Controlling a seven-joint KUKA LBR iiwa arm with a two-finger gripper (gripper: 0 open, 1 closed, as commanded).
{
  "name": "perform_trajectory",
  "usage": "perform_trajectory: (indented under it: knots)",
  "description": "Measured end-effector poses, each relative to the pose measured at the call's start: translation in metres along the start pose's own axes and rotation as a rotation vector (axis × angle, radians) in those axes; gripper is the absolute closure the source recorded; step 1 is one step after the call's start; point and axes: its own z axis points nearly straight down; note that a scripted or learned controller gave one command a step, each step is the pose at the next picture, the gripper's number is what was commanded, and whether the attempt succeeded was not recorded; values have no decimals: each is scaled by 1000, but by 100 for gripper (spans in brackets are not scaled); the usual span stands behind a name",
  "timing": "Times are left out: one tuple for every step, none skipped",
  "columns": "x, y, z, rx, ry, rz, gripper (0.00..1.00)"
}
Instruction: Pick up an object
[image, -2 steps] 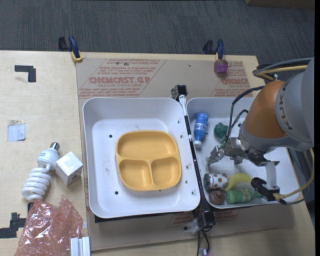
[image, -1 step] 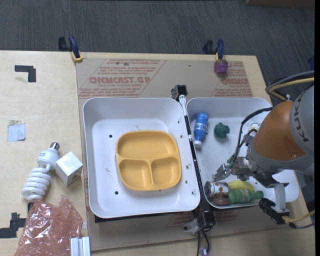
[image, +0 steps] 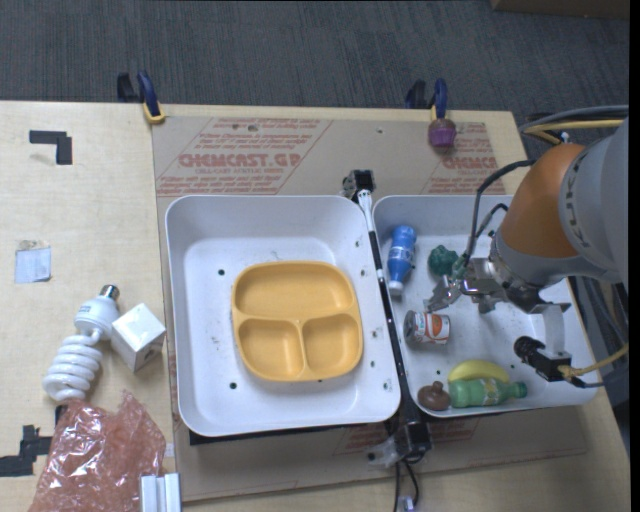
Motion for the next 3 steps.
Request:
perform_trajectory:
  knots:
    - [0, 1, -10, -1, -1, -2, 100]
    - [0, 1, -10, -1, -1, -1, 0]
    - [20, -52, 1, 2, 1, 4, 0]
